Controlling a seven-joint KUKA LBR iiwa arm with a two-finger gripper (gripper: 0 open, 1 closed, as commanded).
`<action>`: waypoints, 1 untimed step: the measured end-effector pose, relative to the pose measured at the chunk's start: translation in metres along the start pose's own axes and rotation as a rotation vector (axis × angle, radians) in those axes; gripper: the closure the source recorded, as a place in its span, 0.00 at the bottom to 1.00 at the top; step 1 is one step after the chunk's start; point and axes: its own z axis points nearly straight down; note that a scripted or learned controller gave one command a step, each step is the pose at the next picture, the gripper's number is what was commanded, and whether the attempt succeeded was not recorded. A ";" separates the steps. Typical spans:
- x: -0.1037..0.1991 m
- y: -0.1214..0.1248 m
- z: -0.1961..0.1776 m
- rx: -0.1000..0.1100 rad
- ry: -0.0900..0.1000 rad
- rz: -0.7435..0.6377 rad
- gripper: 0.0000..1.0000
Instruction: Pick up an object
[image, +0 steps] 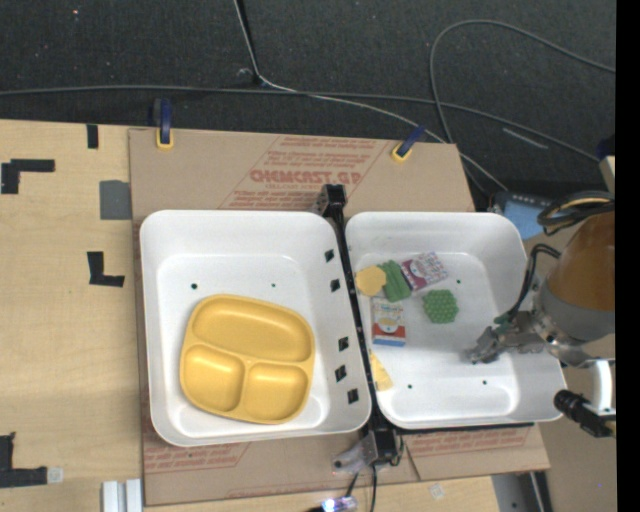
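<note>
The right bin (440, 402) holds several small items in its far left part: a yellow round piece (370, 280), a green block (394, 281), a pink and white packet (426, 268), a green knobbly ball (440, 306) and a red and white carton (388, 323). My gripper (486, 348) hangs low over the right bin's floor near its right wall, about a hand's width right of the green ball and touching none of the items. Nothing shows in its grasp.
A yellow divided plate (246, 358) lies in the left bin (160, 300). A small yellow scrap (382, 375) sits against the divider between the bins. The arm's orange band (590, 262) stands over the right bin's right wall. Cables run across the dark back.
</note>
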 end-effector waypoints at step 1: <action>-0.004 0.006 -0.061 -0.007 -0.004 0.000 1.00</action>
